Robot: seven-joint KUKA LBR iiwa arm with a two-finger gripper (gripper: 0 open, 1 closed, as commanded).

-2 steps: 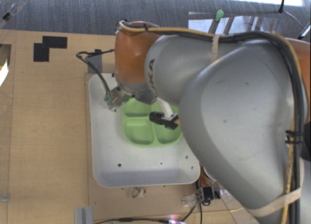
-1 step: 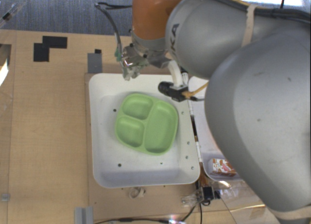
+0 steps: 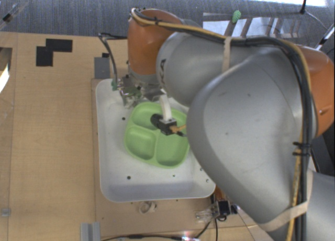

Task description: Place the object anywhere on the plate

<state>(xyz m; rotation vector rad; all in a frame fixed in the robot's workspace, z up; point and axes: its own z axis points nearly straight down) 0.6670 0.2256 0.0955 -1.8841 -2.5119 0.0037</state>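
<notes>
From the camera view above the bench you see a shallow white plastic bin (image 3: 112, 180) lying on the pale wooden bench top (image 3: 47, 130); in the middle of that bin lies a light green plastic plate with three compartments (image 3: 140, 138), set at a slant to the bin's walls, with one wide compartment on the far side and two smaller ones on the near side; the compartment floors you can see are bare green.

The grey arm with its orange band (image 3: 251, 130) reaches in from your right and covers much of the bin's right side and the plate's right edge; its wrist bends down over the bin's far end; the metal two-finger gripper (image 3: 127, 98) hangs low near the bin's far left corner, just beside the plate's far rim; you cannot tell whether it touches the rim or the bin floor, whether it is open or closed, or whether it has hold of anything, since the wrist hides it from above.

On the bench beyond the bin you see black stepped marks (image 3: 52, 52) and a small grey block (image 3: 102, 67), both well apart from the plate.
</notes>
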